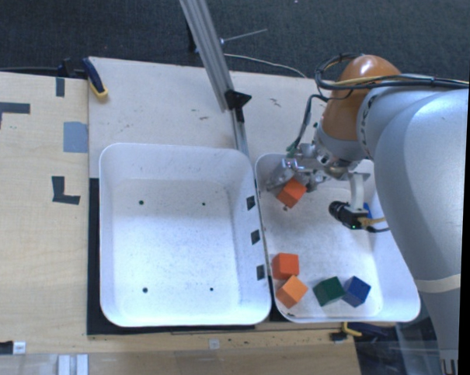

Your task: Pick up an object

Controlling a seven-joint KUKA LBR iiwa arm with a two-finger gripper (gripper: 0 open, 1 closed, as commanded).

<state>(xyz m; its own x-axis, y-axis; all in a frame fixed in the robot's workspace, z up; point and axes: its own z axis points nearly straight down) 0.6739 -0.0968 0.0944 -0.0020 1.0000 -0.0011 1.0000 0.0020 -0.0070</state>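
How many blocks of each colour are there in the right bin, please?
Orange: 3
Green: 1
Blue: 1
Total: 5

white bins (116, 158): 2 counted | orange blocks (286, 265): 3 counted | green block (328, 290): 1 counted | blue block (357, 290): 1 counted | blocks in total: 5 counted | grippers (296, 176): 1 counted
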